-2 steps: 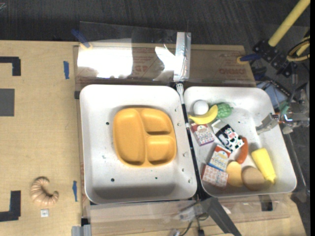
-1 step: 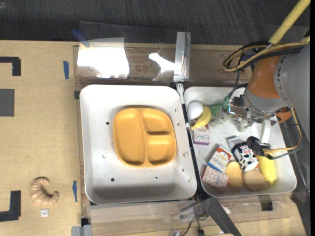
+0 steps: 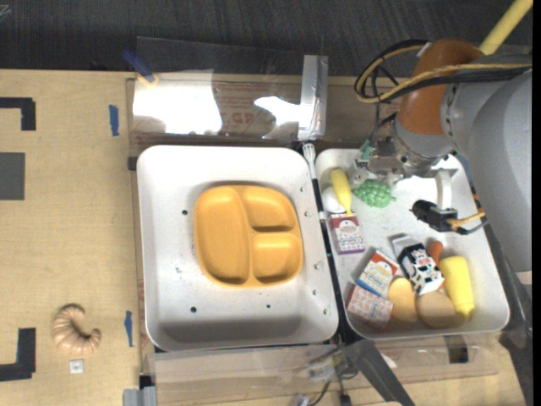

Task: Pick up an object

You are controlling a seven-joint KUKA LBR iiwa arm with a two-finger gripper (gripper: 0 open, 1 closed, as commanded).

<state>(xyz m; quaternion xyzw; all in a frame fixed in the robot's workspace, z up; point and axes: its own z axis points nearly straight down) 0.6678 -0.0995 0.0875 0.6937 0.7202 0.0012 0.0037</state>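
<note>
One knobbly green cluster (image 3: 373, 194) just under the pincer (image 3: 379, 172), finger spread impossible to tell.

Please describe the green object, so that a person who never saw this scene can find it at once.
Look in the right bin, at its far end, just below the pincer. The green bumpy ball lies there beside a yellow banana; nothing else in that bin is green.

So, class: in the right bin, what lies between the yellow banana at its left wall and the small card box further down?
Nothing: between banana and card box, camera view shows bare bin floor.
</note>
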